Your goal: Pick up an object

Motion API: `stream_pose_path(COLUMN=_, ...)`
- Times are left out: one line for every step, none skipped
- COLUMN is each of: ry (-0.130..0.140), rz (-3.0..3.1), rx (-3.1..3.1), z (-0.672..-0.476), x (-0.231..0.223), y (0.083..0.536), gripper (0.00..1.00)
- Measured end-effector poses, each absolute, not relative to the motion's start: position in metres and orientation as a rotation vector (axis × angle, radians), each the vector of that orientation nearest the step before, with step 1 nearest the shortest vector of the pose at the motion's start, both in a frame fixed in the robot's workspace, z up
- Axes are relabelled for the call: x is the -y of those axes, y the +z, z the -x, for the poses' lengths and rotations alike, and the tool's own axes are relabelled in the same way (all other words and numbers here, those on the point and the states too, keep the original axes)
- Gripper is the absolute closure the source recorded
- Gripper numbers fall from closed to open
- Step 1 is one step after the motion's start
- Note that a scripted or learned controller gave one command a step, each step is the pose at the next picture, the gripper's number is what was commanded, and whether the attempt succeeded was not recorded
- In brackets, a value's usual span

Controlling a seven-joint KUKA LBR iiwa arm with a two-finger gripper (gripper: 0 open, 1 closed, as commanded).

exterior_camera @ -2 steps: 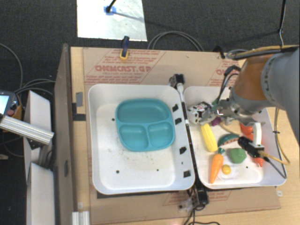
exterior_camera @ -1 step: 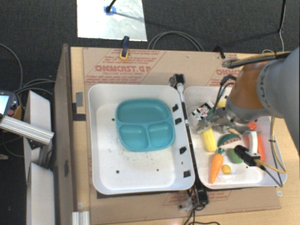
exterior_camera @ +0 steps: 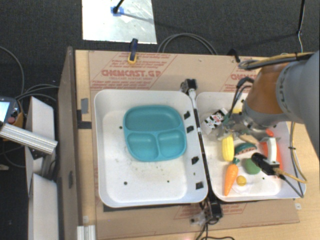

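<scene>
Grey arm's gripper (exterior_camera: 231,126) hangs over the right bin (exterior_camera: 285,191); its finger state cannot be told. Just below lies smooth yellow plastic corn (exterior_camera: 227,148), beside a tapered orange carrot (exterior_camera: 230,178).

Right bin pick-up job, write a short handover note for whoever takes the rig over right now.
Tool: low over the right bin, near its upper left; whether it is open or shut cannot be made out.
Things: corn cob, carrot, small yellow ball, green piece and black-and-white toy all lie in the right bin. Teal divided tray sits in the left bin.
Done: nothing seen lifted.
Left: grasp one object and raise it.
</scene>
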State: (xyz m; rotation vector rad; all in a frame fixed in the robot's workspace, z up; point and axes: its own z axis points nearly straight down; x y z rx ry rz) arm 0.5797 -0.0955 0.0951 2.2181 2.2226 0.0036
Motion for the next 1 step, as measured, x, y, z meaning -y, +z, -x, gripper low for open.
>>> stream_pose_path(ry=0.013, rz=-2.205, rx=-2.231, z=-0.5856, x=0.0181, y=0.1901, gripper=1.00)
